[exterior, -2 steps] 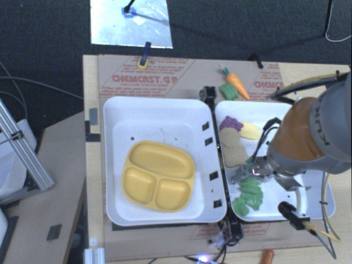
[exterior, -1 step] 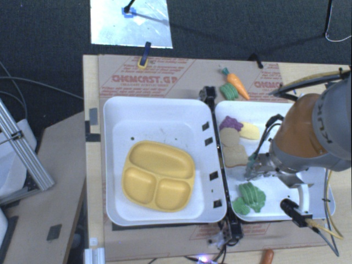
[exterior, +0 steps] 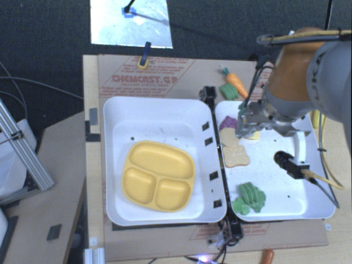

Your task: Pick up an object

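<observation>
The right bin (exterior: 286, 202) holds a beige slice of toy bread (exterior: 236, 156), a purple toy piece (exterior: 227, 122) near its back left corner, a small yellow piece (exterior: 252, 135) and a green leafy toy (exterior: 249, 197) at the front left. My gripper (exterior: 246, 126) hangs low over the back left of this bin, just right of the purple piece and above the yellow one. The arm's grey and orange body covers the bin's back right part.
The left bin (exterior: 159, 111) contains a yellow divided plate (exterior: 158, 176). An orange toy carrot (exterior: 237, 82) and a green toy (exterior: 229, 91) lie on the cardboard behind the right bin. A black clip (exterior: 208, 93) sits between the bins.
</observation>
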{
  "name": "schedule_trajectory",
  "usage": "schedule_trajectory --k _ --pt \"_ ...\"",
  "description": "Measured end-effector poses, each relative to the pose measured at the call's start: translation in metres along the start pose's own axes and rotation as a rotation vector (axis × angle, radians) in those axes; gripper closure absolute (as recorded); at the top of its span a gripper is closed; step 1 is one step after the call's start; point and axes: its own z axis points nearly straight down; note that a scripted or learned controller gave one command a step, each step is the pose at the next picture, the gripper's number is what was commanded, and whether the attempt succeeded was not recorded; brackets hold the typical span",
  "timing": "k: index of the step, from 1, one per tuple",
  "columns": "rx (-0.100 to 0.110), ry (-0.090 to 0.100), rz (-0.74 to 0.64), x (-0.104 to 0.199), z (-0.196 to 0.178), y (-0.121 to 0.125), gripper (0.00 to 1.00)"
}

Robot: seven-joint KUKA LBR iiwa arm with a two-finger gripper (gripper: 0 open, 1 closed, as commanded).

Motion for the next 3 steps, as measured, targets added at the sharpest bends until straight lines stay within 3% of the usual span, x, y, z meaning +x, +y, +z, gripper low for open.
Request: schedule_trajectory --k 1,2,3 --pt "0.024 0.000 0.013 0.009 0.044 -0.058 1.00" --pt "0.006 0.004 0.000 0.087 -0.071 -0.073 1.00" --pt "0.018 -0.001 0.013 0.082 -0.044 -0.075 1.00"
